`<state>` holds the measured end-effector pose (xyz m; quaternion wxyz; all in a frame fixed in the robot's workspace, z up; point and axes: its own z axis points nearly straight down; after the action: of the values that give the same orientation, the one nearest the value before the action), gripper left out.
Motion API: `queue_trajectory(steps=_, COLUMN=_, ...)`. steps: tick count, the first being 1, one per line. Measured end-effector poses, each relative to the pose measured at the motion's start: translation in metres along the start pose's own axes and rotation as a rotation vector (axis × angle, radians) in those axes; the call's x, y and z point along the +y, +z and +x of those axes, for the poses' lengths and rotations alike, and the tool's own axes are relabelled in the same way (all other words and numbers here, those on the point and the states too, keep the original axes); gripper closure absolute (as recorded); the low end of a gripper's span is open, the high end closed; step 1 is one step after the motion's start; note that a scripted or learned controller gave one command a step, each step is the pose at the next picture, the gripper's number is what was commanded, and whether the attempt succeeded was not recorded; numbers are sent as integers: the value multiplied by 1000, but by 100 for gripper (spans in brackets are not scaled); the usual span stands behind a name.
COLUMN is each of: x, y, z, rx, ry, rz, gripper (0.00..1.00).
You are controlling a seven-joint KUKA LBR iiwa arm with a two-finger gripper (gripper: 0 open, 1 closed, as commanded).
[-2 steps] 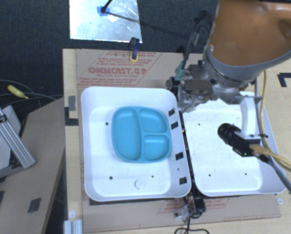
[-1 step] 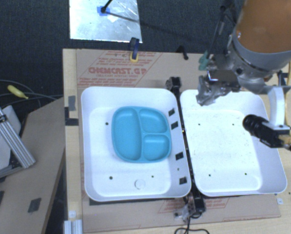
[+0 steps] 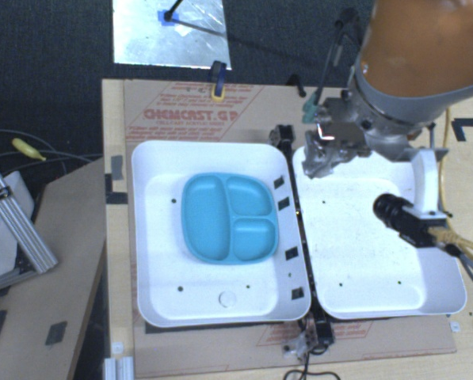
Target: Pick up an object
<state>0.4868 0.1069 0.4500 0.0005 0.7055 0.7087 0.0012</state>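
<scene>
Closest to the camera is the grey arm with its orange band, which comes in from the right and bends down over the far left corner of the right bin. Its claw hangs there, low above the white floor of that bin; whether it is open or closed cannot be told, and nothing is seen in it. A blue divided plate lies flat in the middle of the left bin, well apart from the claw. Both bins rest side by side on the table.

Two white bins side by side
</scene>
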Motion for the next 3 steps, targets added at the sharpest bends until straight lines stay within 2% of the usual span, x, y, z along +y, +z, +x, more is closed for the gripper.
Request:
queue_trajectory(steps=1, x=16, y=12, z=49, rx=1, ry=-3, rz=1, gripper=100)
queue_trajectory(steps=2, x=17, y=0, z=46, rx=1, ry=-3, rz=-3, gripper=100)
queue_trajectory(steps=3, x=-1, y=19, z=64, rx=-1, ry=-1, rz=2, gripper=100)
